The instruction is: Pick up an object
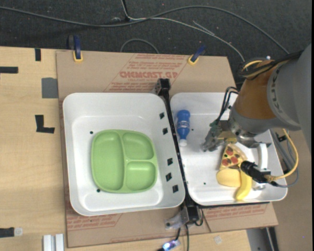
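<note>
Pizza slice [231, 156] sits in the right bin [199, 184], right next to a yellow banana [243, 188] and a yellowish lump [227, 178]. Blue bottle [183, 123] lies near the divider. Gripper [212, 143] hangs just left of the pizza, fingers spread apart, nothing between them. Green divided plate [124, 161] is in the left bin [78, 111].

Both bins [73, 114] look like smooth white plastic with a slight sheen. The green tray [124, 161] at 9 o'clock is matt plastic, evenly coloured. The bottle [182, 123] near centre appears to be blue glossy plastic. The banana [243, 188] and pizza slice [231, 156] at 4 o'clock look like smooth moulded plastic. The sheet [141, 72] beneath is matt brown cardboard, printed red. The bench [21, 98] is pale wood. The arm [282, 95] at 3 o'clock shows satin grey metal casing.
</note>
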`<state>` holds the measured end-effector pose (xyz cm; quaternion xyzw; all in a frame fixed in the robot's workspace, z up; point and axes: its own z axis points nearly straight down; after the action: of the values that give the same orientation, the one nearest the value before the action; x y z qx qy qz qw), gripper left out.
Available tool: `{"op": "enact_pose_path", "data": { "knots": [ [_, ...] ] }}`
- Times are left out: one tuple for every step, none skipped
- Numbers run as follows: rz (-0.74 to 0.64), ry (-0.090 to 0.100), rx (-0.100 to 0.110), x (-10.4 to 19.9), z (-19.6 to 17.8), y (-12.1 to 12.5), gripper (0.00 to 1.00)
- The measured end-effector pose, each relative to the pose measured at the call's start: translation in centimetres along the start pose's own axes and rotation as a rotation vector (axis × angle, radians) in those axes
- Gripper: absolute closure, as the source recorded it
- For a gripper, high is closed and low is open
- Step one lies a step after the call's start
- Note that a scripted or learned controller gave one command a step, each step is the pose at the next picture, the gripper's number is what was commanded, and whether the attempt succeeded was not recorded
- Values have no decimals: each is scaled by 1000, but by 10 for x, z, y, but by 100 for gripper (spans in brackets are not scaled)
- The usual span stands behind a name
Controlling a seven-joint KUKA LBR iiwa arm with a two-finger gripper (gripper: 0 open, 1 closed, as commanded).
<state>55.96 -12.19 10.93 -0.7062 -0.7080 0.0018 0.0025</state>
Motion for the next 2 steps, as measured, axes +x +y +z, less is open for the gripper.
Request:
{"op": "enact_pose_path", "data": {
  "knots": [
    [2, -2, -7, -9, -47, -1, 100],
    [1, -1, -8, -8, -89, -2, 100]
  ]
}}
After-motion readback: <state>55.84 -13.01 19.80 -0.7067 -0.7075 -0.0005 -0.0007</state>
